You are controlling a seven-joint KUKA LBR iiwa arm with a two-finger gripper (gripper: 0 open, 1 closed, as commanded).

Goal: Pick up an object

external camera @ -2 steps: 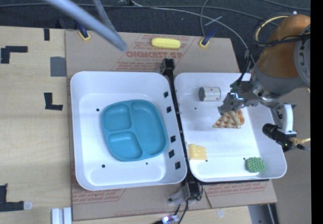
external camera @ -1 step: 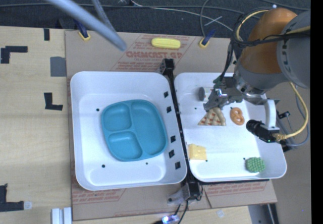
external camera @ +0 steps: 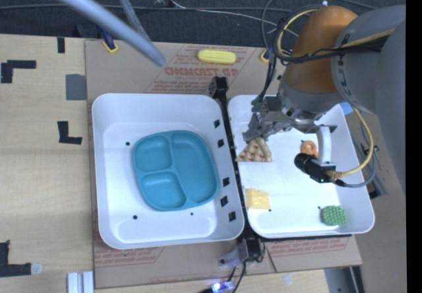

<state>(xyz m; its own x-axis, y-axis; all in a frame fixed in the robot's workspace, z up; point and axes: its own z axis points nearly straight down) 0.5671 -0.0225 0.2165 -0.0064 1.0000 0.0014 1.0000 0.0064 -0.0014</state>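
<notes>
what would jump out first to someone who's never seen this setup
Probably the grey arm with its orange band, bulking over the right bin, its gripper down by a waffle-patterned piece near the bin's left wall. Next, the blue divided plate lying in the middle of the left bin.

End effector touches waffle piece in right bin.

Light wooden bench bearing a brown cardboard sheet, upon it two shallow white plastic bins and a yellow oblong piece.
</notes>
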